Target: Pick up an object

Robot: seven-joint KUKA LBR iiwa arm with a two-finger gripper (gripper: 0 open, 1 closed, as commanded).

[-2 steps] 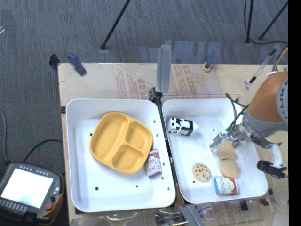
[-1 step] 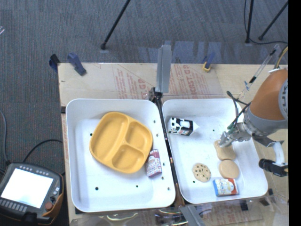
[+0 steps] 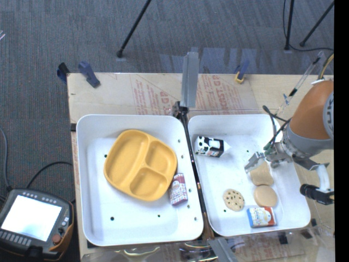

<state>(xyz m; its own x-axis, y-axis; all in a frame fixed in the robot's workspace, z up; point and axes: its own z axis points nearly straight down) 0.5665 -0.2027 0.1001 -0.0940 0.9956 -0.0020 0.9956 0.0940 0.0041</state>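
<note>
From my seat the tabletop (image 3: 158,91) carries two white bins. The left bin (image 3: 92,212) has a big yellow divided plate (image 3: 140,164), probably stiff plastic, too wide to pinch except at the rim. In the right bin (image 3: 240,127) my tool (image 3: 265,158) hangs right over a tan bread-like slice (image 3: 262,175); can't tell how it's set. That slice looks light and flat, so I'd take it across its edges. The cookie (image 3: 234,199) is smaller, same deal.

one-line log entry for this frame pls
arm: over right bin | gripper: above tan piece, nothing seen held | left bin: yellow plate
</note>
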